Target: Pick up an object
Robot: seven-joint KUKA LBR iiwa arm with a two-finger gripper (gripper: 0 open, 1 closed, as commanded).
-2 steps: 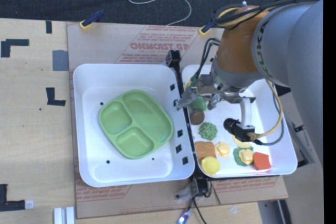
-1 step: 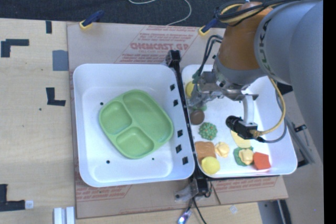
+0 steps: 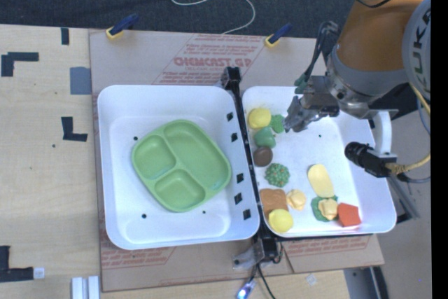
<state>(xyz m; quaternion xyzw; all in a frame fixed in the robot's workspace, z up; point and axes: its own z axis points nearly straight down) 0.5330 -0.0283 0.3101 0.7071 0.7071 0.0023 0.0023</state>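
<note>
The right bin [image 3: 364, 150] holds several toy foods: a yellow lemon [image 3: 259, 117], a green piece [image 3: 278, 124], another green piece [image 3: 264, 137], a brown ball [image 3: 262, 156], a green broccoli [image 3: 277, 174], a pale yellow oval [image 3: 320, 180], a brown bread piece [image 3: 273, 199], a yellow ball [image 3: 281, 221] and an orange-red block [image 3: 348, 215]. My gripper [image 3: 295, 121] hangs low over the bin's upper left part, just right of the green piece beside the lemon. Nothing shows between its fingers.
The left bin [image 3: 119, 150] holds a green divided plate [image 3: 180, 164]. A black divider [image 3: 241, 143] runs between the bins. A small yellow piece [image 3: 297, 200] and a green-and-yellow piece [image 3: 325, 209] lie near the front of the right bin. A cable [image 3: 210, 0] lies behind.
</note>
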